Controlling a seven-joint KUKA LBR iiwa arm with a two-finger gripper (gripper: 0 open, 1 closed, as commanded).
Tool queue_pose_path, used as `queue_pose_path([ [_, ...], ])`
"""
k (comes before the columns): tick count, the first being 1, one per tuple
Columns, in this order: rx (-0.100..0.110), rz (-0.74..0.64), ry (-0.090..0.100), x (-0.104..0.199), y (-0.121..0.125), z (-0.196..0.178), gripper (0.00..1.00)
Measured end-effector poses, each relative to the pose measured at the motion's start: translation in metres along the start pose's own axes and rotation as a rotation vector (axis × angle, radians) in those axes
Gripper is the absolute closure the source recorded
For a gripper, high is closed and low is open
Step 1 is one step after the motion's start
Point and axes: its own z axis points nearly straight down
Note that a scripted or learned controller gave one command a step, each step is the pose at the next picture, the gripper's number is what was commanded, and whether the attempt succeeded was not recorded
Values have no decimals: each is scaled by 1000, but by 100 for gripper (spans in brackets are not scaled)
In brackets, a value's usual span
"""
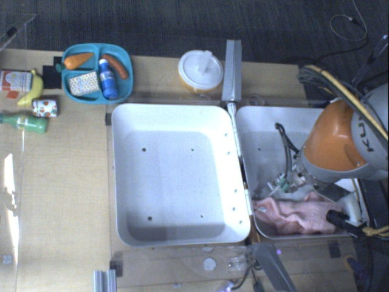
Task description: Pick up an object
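Note:
A crumpled pink cloth (295,216) lies along the near edge of the right bin (261,139). My gripper (284,185) is down in that bin, just above the cloth's far edge, under the arm's orange band. Its tips are close to or touching the cloth. Whether anything sits between them is not visible. The left bin (173,175) stands beside it, separated by the bins' rims.
On the bench at the far left sit a blue divided tray (97,72) with toy food, a banana (31,89), a small can (45,107) and a green bottle (24,123). A white lidded cup (200,70) stands behind the bins. Cables hang at the right.

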Motion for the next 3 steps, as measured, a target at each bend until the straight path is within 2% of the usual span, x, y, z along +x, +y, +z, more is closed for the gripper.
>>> queue_pose_path([
  [1, 2, 67, 1, -39, 62, 3, 0],
  [2, 0, -123, 1, -8, 3, 0, 0],
  [3, 5, 148, 4, -32, 41, 2, 0],
])
